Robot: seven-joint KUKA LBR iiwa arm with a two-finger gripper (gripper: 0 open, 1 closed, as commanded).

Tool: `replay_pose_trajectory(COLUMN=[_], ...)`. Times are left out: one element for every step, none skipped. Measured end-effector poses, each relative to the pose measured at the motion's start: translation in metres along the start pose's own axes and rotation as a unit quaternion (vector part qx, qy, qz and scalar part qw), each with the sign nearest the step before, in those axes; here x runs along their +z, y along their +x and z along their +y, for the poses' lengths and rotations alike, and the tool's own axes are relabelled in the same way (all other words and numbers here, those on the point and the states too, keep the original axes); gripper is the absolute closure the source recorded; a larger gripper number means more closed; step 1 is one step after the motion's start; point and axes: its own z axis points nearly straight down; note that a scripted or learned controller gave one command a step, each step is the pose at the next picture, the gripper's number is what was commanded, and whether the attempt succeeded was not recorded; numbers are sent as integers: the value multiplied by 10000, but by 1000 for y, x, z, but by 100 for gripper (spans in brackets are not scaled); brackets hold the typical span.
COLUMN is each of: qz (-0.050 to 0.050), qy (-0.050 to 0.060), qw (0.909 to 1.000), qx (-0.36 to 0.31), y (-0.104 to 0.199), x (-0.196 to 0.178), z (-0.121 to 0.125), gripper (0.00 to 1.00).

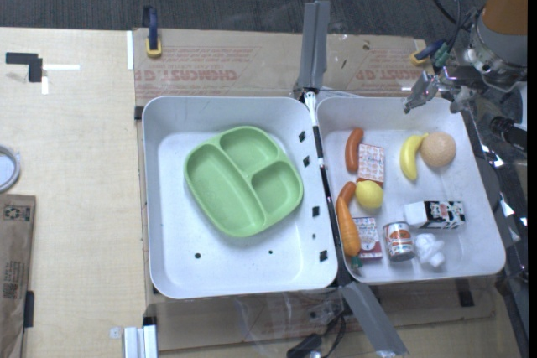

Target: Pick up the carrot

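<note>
carrot (346,222) lies at left wall of right bin (495,260), long axis near to far | gripper (430,88) at far rim, well apart | we cannot tell fingers' state | we must reach near-left

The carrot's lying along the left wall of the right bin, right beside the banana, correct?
Not quite. The camera view shows the carrot along the left wall of the right bin, but beside the lemon. The banana lies apart, further right.
</note>
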Motion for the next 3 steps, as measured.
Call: replay_pose_trajectory(qz=[-1, 0, -2], qy=[-8, -7, -15], qw=[9731, 9884, 9566], qx=[-2305, -1518, -2915], y=[2, -29, -65], x=[21, 92, 154], z=[-26, -13, -65], gripper=[0, 0, 0])
